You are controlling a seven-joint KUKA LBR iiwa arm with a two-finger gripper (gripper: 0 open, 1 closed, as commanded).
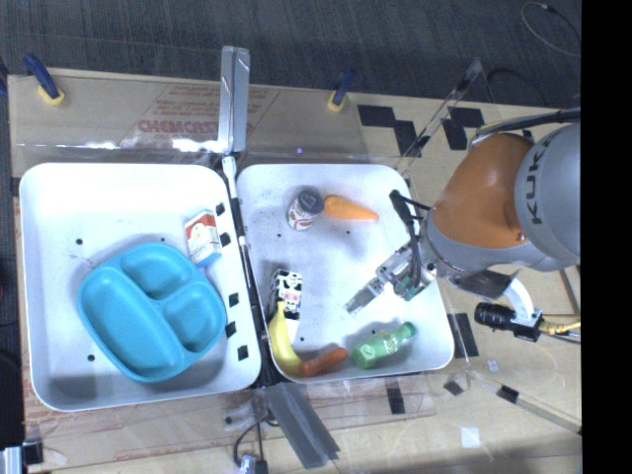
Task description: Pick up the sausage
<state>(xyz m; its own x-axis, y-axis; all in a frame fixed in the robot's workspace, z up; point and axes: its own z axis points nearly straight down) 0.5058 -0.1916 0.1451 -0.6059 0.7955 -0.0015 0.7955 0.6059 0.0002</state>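
Two white bins are being recorded side by side, the left one being occupied by a blue divided tray and a small carton. The arm is being extended in from the right, its gripper being held over the right bin, empty; whether it is apart or together cannot be told. A banana, green bottle, carrot and round can are being listed. The sausage is being kept at the near wall, touching the banana's tip, just beside the bottle. It is being judged light, soft, slightly slick and prone to rolling; a grip across its free middle is being advised.
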